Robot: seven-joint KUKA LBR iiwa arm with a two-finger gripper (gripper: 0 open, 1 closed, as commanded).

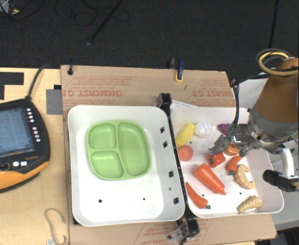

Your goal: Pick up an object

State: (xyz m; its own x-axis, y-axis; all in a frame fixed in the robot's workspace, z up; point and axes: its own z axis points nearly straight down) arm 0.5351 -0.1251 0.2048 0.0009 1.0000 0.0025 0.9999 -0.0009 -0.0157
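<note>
My gripper (231, 147) hangs low over the right bin (272, 200), in its upper right part, with its fingers spread open. A small orange piece (233, 150) lies between the fingertips, but they are not closed on it. Just below them are a red pepper (216, 159) and another red piece (233, 164). Around these lie a yellow corn cob (185, 133), a red tomato (185, 152), an orange carrot (209, 178), a red chili (196, 195), two bread pieces (244, 176) (250, 203), a white item (202, 130) and a purple item (224, 128).
The left bin (83, 198) holds a green divided plate (119, 150). A black divider (172, 160) runs between the bins. A teach pendant (14, 142) lies off to the left on the bench. The arm's orange band (279, 96) rises at the right.
</note>
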